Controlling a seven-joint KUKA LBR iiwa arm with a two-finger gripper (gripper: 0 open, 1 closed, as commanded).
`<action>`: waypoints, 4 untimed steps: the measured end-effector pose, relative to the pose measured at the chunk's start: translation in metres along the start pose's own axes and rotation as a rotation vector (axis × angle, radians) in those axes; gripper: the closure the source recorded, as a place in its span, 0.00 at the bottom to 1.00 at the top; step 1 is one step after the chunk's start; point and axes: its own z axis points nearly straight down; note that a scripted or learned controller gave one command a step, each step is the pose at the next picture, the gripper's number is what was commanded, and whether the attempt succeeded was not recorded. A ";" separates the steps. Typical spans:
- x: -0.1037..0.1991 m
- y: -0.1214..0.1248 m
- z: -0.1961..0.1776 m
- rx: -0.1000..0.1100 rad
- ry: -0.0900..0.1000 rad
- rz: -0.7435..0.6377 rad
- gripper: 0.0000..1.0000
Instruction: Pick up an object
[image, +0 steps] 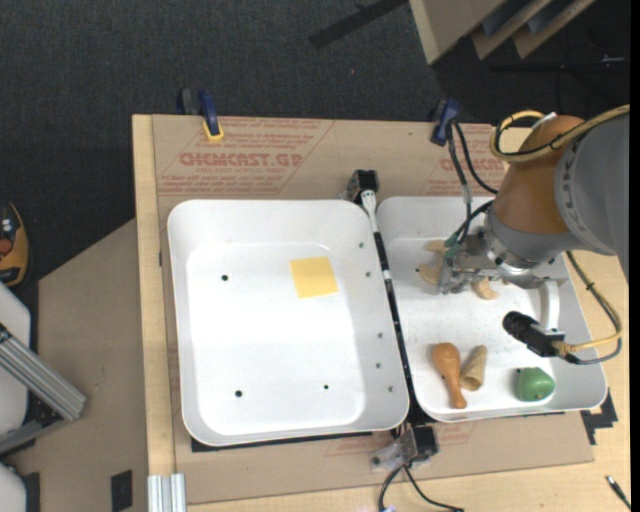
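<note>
The pincer (458, 272) sits low in the right bin (415, 225) among tan pieces (432, 274). I cannot tell its state. A yellow square (314, 277) lies in the left bin (200, 225).

You see a yellow square (314, 277) in the white left bin (200, 300), a green ball (534, 384), and tan pieces (448, 370).

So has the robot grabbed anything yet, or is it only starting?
Nothing looks lifted yet. The hand is down in the right bin among some small tan pieces, so a grab seems under way. The yellow square lies in the left bin; the green thing sits untouched. Lifting is left.
</note>
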 end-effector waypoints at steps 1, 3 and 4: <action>0.000 0.000 0.001 0.001 0.000 0.000 0.00; -0.011 0.009 0.011 0.010 0.002 0.005 0.00; -0.009 0.071 0.010 -0.004 -0.001 -0.002 0.00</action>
